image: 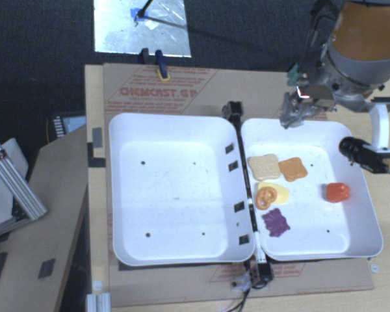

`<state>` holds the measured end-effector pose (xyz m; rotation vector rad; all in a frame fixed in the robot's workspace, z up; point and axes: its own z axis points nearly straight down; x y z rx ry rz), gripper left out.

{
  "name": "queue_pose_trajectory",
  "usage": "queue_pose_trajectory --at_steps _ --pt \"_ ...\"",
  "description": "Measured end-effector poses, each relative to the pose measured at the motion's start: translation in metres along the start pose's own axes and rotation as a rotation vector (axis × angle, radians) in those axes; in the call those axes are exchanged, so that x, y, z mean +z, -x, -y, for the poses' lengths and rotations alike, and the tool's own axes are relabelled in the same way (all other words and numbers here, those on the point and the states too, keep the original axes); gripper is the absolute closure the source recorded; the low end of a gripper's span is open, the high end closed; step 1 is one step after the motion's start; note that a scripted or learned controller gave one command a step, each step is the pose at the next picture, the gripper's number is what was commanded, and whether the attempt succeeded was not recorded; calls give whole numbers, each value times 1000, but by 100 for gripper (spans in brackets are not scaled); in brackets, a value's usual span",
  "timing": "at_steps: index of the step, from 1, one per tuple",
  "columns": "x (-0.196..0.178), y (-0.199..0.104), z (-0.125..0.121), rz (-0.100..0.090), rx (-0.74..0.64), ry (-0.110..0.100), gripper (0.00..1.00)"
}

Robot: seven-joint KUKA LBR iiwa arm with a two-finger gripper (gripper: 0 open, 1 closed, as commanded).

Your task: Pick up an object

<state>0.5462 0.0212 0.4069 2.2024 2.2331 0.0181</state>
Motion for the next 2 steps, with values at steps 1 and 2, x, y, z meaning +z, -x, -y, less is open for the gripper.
queue_pose_trajectory --at_steps 1,2 --pt "-5 -92 -10 1 0 -8 100" --pt "-23 -68 55 3 11 -10 100"
